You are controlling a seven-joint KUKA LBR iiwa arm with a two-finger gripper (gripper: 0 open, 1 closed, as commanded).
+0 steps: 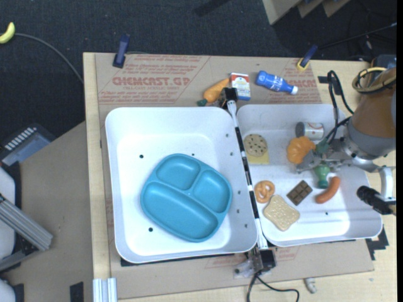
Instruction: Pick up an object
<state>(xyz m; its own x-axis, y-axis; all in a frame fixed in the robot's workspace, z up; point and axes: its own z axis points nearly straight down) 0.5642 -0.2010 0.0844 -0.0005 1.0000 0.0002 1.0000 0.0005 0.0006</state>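
Across the bench, largest first:
Left bin [126, 137]: occupied by a blue divided plate [186, 197], three compartments, lying flat.
Right bin [352, 222]: scattered toy foods are held.
Arm [374, 121]: reached in from the right, orange band above the wrist.
Gripper [322, 162]: lowered between the orange piece and the sausage; finger state cannot be told; nothing is seen grasped.
Cracker [281, 213]: tan, square, near the front.
Orange piece [300, 149]: rounded, just left of the gripper.
Sausage [327, 190]: red-orange, slanted.
Cookie [255, 145]: round, speckled.
Pretzel [264, 189]: beside the divider.
Chocolate bar [299, 192]: brown, tilted.
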